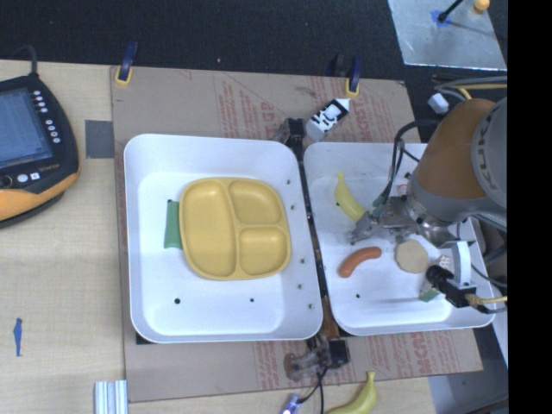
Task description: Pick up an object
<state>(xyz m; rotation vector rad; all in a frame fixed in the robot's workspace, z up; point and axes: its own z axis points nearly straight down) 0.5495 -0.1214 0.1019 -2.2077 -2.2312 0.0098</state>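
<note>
We see the gripper (pixel 366 228) low in the right bin (pixel 379 317), just below the yellow banana (pixel 348 198) and just above the orange sausage (pixel 359 260) (touching neither, as far as we can tell).

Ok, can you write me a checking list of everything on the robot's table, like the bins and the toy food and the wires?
Surface: cardboard-covered bench bearing left white bin and right white bin.
Job's things: yellow banana, orange sausage and tan round piece in the right bin.
Clutter: yellow divided tray over a green piece in the left bin; second banana by the bench's front edge.
Grippers: gripper low in the right bin, near the banana.
Cables: black cable by the arm.
Surroundings: handheld control pad at left.
</note>
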